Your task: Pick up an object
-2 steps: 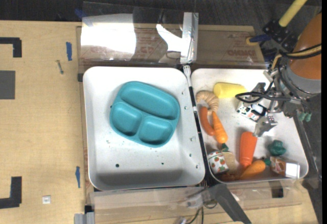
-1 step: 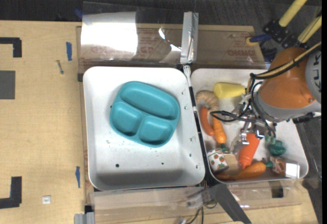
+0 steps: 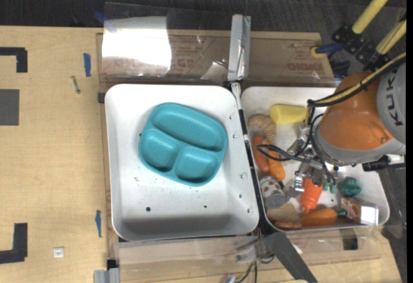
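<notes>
Apparently hunting a pick, the gripper (image 3: 308, 175) hangs low over the orange carrot (image 3: 312, 195), its finger state impossible to tell.

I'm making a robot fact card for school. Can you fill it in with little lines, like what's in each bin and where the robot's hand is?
left bin: one teal divided plate, lying near the middle
right bin: crowded with small toys
toys I can name: a yellow piece near the top, orange carrots lower down
arm: grey with an orange band, reaching in from the right
gripper: low over the right bin, among the toys
held thing: cannot tell, the gripper is tangled in clutter
</notes>
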Robot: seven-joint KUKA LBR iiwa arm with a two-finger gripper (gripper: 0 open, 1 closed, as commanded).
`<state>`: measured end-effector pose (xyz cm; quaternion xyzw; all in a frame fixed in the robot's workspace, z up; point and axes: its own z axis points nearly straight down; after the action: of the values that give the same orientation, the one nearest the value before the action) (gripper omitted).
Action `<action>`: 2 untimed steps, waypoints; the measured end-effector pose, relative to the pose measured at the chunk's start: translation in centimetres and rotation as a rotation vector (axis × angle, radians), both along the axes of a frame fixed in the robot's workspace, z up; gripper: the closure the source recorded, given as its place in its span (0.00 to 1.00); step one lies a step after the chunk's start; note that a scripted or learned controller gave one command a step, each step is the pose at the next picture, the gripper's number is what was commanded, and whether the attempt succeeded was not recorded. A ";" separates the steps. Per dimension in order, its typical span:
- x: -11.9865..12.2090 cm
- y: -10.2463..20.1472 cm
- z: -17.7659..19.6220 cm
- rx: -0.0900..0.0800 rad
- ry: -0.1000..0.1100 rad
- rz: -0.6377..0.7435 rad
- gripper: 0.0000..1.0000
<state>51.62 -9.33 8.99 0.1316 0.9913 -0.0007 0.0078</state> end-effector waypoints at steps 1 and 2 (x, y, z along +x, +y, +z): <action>10.3 -3.6 3.6 0.005 0.006 -0.363 0.00; 2.6 -8.4 -0.1 0.004 0.006 -0.349 0.00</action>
<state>54.23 -17.70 8.85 0.3016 0.9534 -0.0004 0.0045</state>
